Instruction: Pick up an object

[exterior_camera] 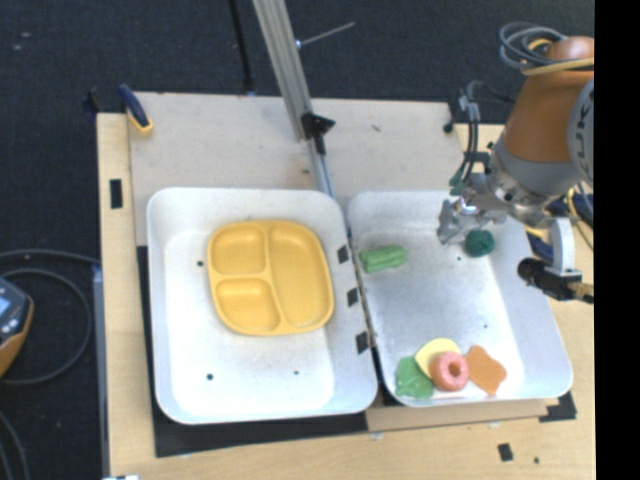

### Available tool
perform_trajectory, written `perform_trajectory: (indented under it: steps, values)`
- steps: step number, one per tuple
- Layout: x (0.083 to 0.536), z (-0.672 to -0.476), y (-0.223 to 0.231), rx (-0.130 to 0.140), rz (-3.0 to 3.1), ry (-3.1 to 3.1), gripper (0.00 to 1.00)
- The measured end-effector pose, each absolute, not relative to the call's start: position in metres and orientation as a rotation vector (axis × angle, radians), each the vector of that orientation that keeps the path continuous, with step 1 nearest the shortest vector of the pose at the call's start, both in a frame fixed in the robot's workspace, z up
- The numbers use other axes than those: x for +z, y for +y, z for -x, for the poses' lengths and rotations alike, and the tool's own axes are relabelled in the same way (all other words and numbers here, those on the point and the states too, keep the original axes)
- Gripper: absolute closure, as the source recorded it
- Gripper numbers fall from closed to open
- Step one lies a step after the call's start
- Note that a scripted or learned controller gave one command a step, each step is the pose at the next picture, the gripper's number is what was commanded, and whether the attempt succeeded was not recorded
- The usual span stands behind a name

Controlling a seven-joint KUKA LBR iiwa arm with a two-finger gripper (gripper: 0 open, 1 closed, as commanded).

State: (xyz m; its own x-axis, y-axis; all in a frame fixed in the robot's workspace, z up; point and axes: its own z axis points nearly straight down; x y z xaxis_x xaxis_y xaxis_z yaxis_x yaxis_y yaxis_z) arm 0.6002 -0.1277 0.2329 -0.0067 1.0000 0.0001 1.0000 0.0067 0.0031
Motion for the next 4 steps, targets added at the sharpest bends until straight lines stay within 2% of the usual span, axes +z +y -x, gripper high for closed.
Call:
perform_trajectory:
  steps: [2,3,4]
  values:
    - [0.232,-0.608,-0.022,0.003,-2.213,2.229,1.00]
    - [0.224,-0.620,0.032,0.003,-2.212,2.229,1.00]
    - [0.240,-0.632,0.086,0.006,-2.212,2.229,1.00]
